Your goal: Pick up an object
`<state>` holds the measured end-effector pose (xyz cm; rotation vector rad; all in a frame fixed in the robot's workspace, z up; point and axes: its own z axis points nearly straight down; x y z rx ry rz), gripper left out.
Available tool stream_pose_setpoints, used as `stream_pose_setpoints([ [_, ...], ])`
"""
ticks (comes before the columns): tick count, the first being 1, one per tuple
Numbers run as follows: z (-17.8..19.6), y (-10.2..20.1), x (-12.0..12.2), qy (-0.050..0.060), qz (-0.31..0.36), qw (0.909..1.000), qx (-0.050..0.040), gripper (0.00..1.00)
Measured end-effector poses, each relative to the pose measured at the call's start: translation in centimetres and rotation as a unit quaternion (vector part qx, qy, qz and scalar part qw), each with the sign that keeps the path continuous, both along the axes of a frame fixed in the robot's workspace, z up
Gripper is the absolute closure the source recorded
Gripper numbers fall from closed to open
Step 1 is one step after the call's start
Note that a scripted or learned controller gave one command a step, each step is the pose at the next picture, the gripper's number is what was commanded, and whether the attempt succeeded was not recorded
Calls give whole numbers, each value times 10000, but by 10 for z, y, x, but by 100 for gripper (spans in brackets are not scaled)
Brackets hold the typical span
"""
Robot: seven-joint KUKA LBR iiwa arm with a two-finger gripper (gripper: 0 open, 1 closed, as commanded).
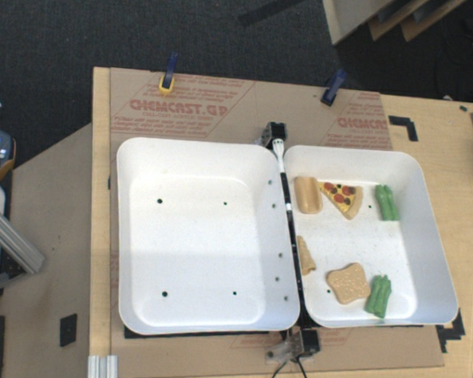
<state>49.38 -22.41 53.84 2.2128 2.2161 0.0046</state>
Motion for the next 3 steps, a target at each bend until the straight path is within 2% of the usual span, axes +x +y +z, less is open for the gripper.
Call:
stream_pose_setpoints([
  [1,-3,1,-12,45,-6,10000,24,0],
  [3,-3,0,-14,46,-4,10000,20,0],
])
